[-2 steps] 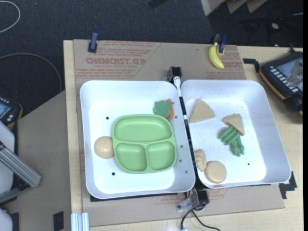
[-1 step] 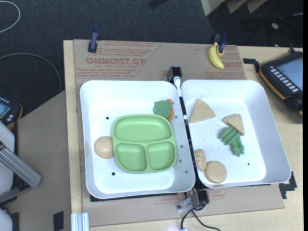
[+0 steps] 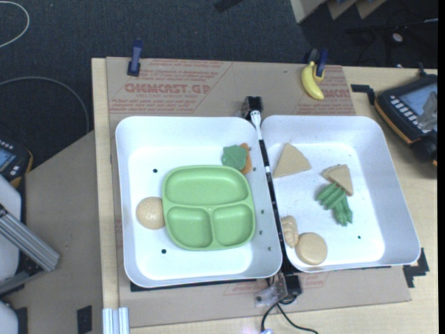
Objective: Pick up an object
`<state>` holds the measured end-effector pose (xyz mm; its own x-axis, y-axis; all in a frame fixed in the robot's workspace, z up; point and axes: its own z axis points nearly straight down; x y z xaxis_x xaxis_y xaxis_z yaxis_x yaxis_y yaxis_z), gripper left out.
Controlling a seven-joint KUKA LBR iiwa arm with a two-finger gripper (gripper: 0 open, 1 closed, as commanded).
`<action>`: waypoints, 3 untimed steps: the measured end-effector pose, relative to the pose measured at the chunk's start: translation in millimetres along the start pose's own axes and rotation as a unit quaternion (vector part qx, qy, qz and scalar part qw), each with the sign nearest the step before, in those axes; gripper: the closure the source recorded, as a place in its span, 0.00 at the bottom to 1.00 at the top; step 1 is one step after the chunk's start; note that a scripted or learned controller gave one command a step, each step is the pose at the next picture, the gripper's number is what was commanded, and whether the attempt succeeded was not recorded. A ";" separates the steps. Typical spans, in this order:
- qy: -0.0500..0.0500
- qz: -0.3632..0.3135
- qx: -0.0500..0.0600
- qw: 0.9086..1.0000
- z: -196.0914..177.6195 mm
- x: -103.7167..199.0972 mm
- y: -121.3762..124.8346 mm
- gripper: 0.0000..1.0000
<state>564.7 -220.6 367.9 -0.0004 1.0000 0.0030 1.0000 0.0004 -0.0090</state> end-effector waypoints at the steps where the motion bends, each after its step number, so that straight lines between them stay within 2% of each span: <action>1: -0.005 0.001 -0.011 1.000 -95.4 -4.1 -29.9 1.00; 2: -0.005 0.000 -0.011 1.000 -173.3 -3.2 -39.3 1.00; 3: 0.000 -0.001 0.000 1.000 -59.0 -2.0 -0.8 1.00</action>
<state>564.4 -222.8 426.9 -0.0018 1.0000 0.0031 1.0000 0.0018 -0.0094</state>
